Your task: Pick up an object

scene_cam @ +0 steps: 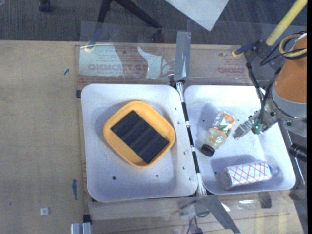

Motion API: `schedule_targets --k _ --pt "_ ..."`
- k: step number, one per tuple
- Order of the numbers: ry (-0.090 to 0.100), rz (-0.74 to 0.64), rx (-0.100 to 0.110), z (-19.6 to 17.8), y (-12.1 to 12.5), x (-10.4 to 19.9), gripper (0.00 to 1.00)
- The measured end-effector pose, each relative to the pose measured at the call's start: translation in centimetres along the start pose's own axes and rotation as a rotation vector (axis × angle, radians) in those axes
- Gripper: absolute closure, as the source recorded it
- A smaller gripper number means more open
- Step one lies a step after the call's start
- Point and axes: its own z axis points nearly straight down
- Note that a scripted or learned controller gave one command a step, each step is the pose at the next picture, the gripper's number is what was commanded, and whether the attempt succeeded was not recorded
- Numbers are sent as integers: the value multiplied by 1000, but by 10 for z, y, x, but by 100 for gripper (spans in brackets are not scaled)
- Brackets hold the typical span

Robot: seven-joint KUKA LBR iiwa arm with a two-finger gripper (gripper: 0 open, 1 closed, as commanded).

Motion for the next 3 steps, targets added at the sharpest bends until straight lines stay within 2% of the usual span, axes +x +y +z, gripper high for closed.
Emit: schedule_targets --k 1,2,3 --pt "0 1 0 0 0 0 0" --pt "1 -3 1 116 47 -46 0" --pt "-1 -61 -1 157 -16 -64 0"
